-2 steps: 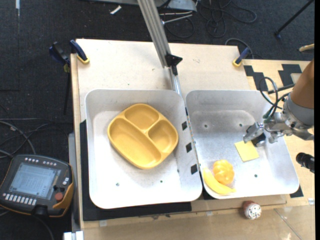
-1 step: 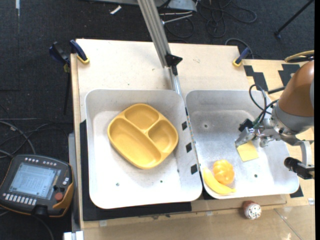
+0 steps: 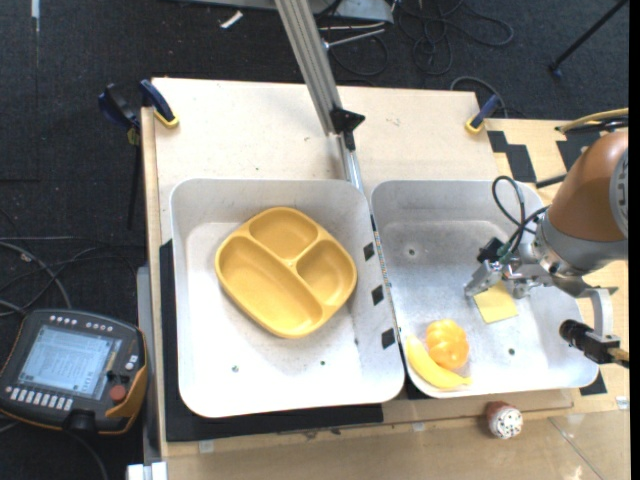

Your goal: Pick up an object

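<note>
In the right bin (image 3: 420,218), a flat pale-yellow square (image 3: 497,307) lies near the middle right. An orange (image 3: 447,340) rests on a banana (image 3: 433,368) at the bin's front edge. My gripper (image 3: 497,282) hangs low over the far edge of the yellow square; it is open, with one finger (image 3: 478,285) to the left and the other to the right. Nothing sits between them. The grey arm with its orange band (image 3: 592,193) comes in from the right. A yellow divided plate (image 3: 287,270) lies in the left bin (image 3: 200,208).
A slanted aluminium post (image 3: 312,60) rises from the ridge between the bins. A small speckled ball (image 3: 505,421) lies on the bench in front of the right bin. A teach pendant (image 3: 70,368) sits off the bench at the left.
</note>
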You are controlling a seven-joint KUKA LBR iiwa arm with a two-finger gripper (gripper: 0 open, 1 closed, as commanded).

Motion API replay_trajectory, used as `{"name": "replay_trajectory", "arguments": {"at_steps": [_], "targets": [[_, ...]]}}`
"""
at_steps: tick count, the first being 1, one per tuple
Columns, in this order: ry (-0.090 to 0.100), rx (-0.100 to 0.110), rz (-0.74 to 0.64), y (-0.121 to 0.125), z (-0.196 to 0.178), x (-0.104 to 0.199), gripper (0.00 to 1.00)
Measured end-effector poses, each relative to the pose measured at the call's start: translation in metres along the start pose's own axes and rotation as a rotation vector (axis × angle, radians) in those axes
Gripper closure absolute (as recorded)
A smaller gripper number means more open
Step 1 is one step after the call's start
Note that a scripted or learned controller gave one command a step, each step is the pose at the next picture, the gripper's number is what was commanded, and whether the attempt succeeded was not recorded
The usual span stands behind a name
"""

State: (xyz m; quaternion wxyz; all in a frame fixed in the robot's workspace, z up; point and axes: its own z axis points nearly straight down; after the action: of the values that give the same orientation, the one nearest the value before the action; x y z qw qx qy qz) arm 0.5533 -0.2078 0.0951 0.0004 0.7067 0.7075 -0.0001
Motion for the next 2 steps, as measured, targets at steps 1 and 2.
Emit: {"name": "replay_trajectory", "arguments": {"at_steps": [1, 2], "targets": [[-0.001, -0.002, 0.000, 0.001, -0.011, 0.000, 1.00], [-0.002, -0.006, -0.001, 0.007, -0.074, -0.002, 1.00]]}}
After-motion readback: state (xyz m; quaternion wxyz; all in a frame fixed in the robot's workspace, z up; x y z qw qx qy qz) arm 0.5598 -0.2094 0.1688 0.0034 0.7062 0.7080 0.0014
